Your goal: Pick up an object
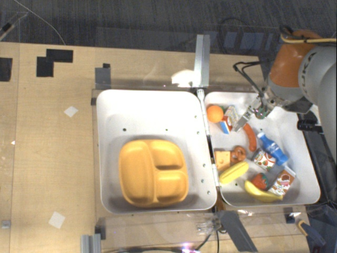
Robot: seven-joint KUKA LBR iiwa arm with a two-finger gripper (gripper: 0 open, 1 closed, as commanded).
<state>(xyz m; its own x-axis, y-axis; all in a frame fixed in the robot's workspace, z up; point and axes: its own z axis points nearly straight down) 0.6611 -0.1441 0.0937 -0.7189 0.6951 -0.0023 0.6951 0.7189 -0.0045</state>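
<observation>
Over right bin (310, 157), upper half: gripper (245, 119) hung low, reaching in from right on grey arm (316, 78) with orange band (287, 67). Fingers (241, 123) looked close together, pointed down-left toward small red-and-white carton (227, 121); nothing seen between them, exact gap hard to tell at this size. Sat just right of orange ball (214, 113), just above red sausage (250, 137).

Rest of right bin, all loose on floor: blue bottle (272, 148), pretzel (238, 153), yellow cheese wedge (222, 158), corn cob (233, 172), banana (261, 192) along bottom wall, strawberry (259, 182) just above banana, printed carton (283, 182) at lower right.

Left bin (131, 107): held yellow divided tray (153, 171) in lower half, well apart from gripper.
</observation>
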